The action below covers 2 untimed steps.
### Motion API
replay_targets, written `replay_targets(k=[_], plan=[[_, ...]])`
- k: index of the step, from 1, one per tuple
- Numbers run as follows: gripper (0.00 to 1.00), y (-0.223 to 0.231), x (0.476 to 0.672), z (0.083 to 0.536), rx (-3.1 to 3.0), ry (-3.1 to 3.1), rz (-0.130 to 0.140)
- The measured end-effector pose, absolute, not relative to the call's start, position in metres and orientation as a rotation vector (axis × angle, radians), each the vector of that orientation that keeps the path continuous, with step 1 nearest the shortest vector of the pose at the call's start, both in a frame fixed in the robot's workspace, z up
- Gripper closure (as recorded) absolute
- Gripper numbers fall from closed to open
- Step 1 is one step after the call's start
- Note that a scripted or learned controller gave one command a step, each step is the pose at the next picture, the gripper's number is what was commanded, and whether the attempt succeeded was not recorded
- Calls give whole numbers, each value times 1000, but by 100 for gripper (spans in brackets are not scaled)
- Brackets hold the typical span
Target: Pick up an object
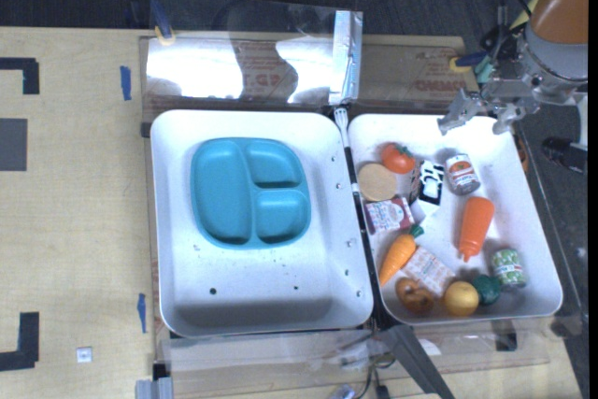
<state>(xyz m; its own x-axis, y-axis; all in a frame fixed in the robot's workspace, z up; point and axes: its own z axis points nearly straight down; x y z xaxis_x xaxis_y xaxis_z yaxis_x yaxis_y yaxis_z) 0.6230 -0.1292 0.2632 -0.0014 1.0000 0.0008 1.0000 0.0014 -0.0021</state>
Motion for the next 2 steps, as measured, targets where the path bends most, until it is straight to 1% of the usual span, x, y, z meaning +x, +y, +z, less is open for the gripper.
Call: replay_targets(k=[1, 2], plan=[[0, -117, 613, 102, -2320, -2102, 14], [100, -118, 618, 119, -2330, -2108, -1]])
